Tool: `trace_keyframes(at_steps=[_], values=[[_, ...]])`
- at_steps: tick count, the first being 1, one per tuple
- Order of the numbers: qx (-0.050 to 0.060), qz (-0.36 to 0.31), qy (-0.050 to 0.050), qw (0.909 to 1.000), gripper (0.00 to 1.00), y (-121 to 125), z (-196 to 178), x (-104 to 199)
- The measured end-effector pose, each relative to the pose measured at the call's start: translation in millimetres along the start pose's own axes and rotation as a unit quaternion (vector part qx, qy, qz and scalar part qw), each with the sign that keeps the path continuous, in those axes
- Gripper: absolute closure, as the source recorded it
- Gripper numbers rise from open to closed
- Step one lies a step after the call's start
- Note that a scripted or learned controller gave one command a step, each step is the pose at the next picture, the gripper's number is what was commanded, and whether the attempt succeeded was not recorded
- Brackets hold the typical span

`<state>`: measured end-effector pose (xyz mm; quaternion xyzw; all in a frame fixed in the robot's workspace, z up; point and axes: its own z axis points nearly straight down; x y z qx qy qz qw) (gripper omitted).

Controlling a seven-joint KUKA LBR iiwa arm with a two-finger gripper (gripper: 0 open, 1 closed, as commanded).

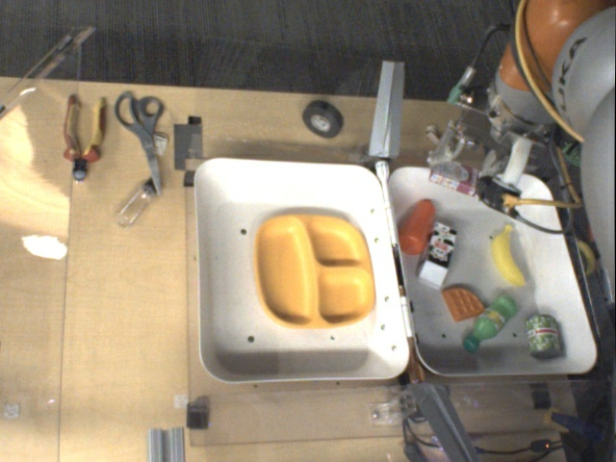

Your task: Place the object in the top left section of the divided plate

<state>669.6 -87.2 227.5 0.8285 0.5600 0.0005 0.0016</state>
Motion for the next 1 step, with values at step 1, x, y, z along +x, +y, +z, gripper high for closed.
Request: trace_keyframes(at_steps=[1], values=[[-0.001, -0.096, 0.002, 0.9953, 1.00, -44.3, 41.2, 64.0]])
